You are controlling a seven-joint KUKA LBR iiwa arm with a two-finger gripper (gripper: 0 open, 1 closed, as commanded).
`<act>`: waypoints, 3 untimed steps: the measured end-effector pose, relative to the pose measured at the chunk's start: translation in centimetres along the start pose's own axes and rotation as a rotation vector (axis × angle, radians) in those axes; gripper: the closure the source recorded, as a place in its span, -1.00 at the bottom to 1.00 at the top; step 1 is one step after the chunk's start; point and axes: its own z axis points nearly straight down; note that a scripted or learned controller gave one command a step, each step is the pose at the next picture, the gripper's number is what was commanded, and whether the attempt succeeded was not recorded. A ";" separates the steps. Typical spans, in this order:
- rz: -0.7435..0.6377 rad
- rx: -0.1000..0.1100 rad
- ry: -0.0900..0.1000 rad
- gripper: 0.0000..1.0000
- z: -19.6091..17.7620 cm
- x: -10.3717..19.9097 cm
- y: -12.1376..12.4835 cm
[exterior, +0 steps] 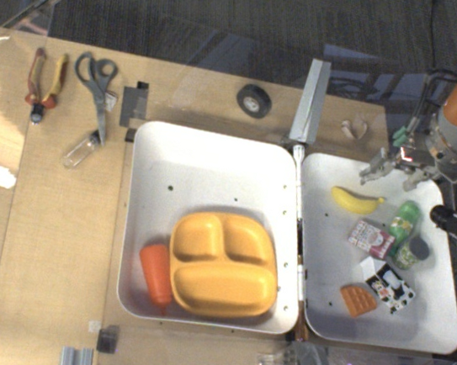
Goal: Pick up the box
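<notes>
A light wooden bench (46, 261) is seen from above, with dark carpet beyond its far edge. Two shallow white bins are set side by side on it. In the left bin (215, 158), a yellow divided tray (223, 263) lies near the front edge, with an orange carrot-like piece (155, 275) touching its left side. In the right bin (436, 327), the small pink box (371, 238) lies near the middle, between a banana (356, 201) and a black-and-white patterned card (390, 289); a green bottle (406, 219) and a waffle-like orange piece (358, 300) are nearby. The gripper (397, 164) hangs over the bin's far edge, apart from the box; whether its jaws are apart cannot be told. Pliers (43, 82), scissors (97, 85) and a tape roll (254, 100) lie along the bench's far edge.
</notes>
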 end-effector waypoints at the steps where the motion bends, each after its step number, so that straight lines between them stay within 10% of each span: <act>1: -0.001 -0.009 -0.002 -1.00 11.7 -0.7 -7.3; 2: -0.002 -0.017 -0.006 1.00 10.4 -0.8 -7.0; 3: -0.118 -0.005 0.000 1.00 1.9 7.3 -5.1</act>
